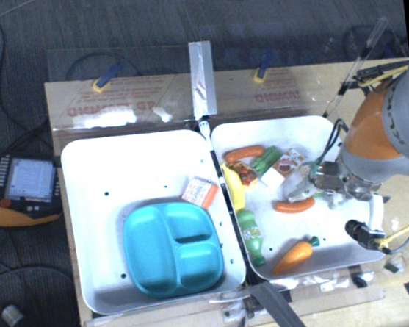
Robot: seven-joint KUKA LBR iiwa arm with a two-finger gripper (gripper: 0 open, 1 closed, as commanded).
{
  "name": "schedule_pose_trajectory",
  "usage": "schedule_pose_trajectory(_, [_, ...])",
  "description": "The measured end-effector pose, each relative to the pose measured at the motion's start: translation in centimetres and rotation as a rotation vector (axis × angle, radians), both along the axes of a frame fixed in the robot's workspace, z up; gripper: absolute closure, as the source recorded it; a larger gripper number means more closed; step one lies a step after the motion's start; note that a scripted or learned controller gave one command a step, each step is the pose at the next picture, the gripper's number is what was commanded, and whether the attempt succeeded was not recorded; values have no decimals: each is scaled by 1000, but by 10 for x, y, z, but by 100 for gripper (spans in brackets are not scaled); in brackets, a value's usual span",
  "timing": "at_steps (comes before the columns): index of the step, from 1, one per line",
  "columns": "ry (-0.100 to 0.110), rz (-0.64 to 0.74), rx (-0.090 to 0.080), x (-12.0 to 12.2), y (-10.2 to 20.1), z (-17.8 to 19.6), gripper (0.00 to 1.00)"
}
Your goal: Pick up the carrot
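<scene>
The carrot [293, 255] is orange with a small green top. It lies flat near the front wall of the right bin [311, 125], tip pointing left. My gripper [316, 178] hangs over the middle right of that bin, above and to the right of the carrot and well apart from it. It sits just beyond a reddish sausage [295, 205]. The grey arm with its orange band [375, 134] reaches in from the right.
The right bin also holds a second sausage [242, 153], a banana [233, 185], a green vegetable [267, 160], a red-and-white packet [291, 162] and a green bottle [249, 233]. In the left bin lie a teal divided plate [173, 248] and a small orange box [199, 191].
</scene>
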State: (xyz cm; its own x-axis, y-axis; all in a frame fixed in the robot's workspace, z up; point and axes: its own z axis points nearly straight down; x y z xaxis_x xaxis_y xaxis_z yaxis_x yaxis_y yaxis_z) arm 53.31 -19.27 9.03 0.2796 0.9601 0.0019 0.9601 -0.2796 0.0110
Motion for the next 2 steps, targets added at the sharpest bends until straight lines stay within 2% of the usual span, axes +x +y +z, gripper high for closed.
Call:
schedule_pose_trajectory(1, [-5, -321, 9, 5, 0, 1, 0])
schedule_pose_trajectory(2, [-2, -576, 0, 1, 22, -1, 0])
